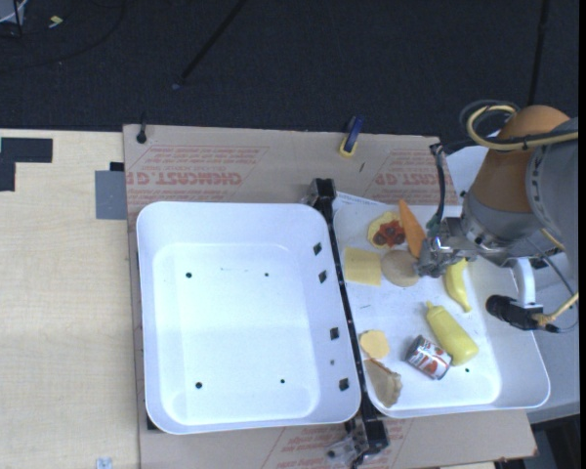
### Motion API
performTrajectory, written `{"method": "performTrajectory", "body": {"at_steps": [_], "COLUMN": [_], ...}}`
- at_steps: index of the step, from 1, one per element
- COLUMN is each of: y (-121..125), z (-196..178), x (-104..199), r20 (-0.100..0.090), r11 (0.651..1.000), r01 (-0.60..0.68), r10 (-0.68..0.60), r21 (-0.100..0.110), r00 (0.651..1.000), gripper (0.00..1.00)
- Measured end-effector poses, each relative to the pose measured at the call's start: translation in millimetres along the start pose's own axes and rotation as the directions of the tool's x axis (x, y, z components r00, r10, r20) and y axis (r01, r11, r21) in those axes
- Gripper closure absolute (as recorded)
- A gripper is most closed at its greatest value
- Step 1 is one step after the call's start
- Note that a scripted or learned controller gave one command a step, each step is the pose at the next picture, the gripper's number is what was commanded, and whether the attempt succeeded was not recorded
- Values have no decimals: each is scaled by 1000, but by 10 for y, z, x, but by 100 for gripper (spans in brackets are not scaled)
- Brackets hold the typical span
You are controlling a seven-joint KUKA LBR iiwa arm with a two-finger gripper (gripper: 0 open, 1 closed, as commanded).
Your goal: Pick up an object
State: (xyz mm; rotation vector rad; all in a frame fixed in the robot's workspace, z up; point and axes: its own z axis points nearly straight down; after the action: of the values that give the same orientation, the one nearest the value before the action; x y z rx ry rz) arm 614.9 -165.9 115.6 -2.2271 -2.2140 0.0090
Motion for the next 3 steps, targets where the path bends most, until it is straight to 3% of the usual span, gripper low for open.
{"method": "performTrajectory", "body": {"at_steps": [1,2,3], "y": [341,244,-281], "z": [183,220,286], "x": [687,-74,38], "r20": [3,-1,-5], "r11": [1000,1000,1000], "r01": [9,5,4], "r10": [-9,-5,-4], "r21": [-16,-16,2], "r00": [1000,1000,1000], "gripper": [100,100,100]}}
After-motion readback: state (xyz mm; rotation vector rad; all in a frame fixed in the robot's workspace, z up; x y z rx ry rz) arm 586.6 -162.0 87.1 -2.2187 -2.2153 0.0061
